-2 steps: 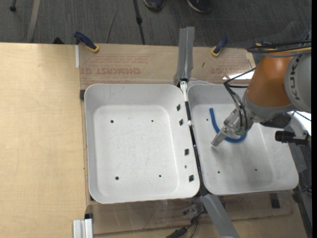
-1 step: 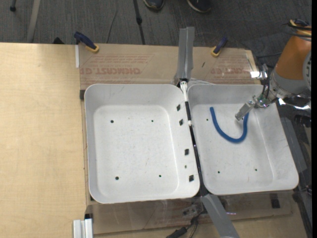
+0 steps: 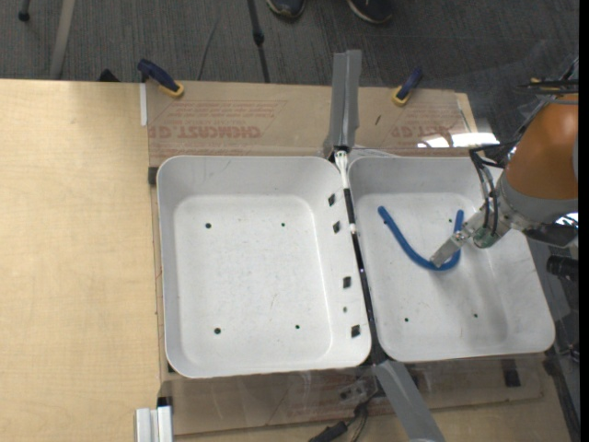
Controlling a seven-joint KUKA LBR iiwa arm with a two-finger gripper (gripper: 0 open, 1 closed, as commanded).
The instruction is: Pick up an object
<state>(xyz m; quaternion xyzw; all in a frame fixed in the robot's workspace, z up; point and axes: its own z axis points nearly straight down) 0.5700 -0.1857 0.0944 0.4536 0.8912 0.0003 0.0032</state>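
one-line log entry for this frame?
stage: at object | gripper: down in right white bin, at end of curved blue flexible strip | lift: not yet | left white bin: untouched

A thin blue bendy tube [image 3: 409,243] is seen in the right white bin [image 3: 515,339]. It is curved like a hook. One end is found near the bin's middle-left, and the other end is turned up near the bin's middle.

A robotics lab is suggested by cardboard [image 3: 304,122] clamped at 12 o'clock, tripod legs [image 3: 64,12] at 11, and grey carpet [image 3: 184,26].
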